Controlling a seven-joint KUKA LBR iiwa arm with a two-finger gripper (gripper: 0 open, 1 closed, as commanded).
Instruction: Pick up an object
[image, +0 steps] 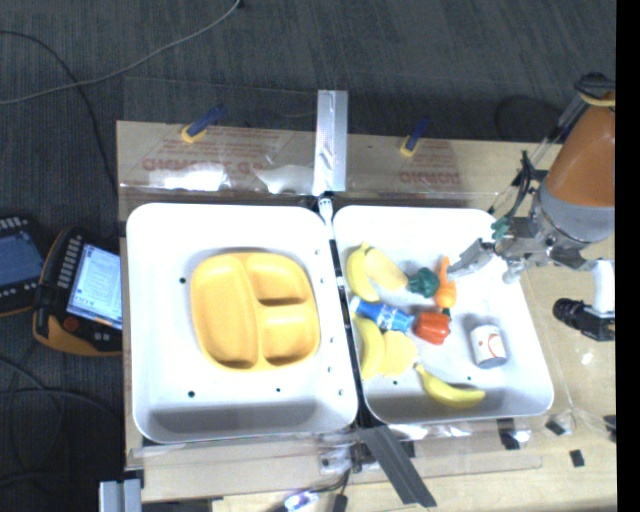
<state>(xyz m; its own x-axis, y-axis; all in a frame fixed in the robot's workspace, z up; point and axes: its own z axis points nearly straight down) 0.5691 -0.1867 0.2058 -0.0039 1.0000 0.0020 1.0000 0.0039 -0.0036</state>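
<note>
1. The wooden bench (580, 400) stands on dark carpet, with black cables trailing across the floor at upper left.
2. A handheld pendant (85, 290) with a lit screen lies on the floor left of the bench.
3. The left bin (150, 330) holds a yellow divided tray (255, 308).
4. The right bin (520, 300) holds bananas (450, 388), a blue object (385, 318), a red pepper (432, 326), a carrot (446, 290) and a small white cup (488, 345), crowded together.
5. The gripper (470, 260) hangs over the right bin's upper right, near the carrot; whether it is released or clenched cannot be told.

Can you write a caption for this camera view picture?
Robot gripper hovers over toy food in the right bin; yellow tray sits left.
</note>
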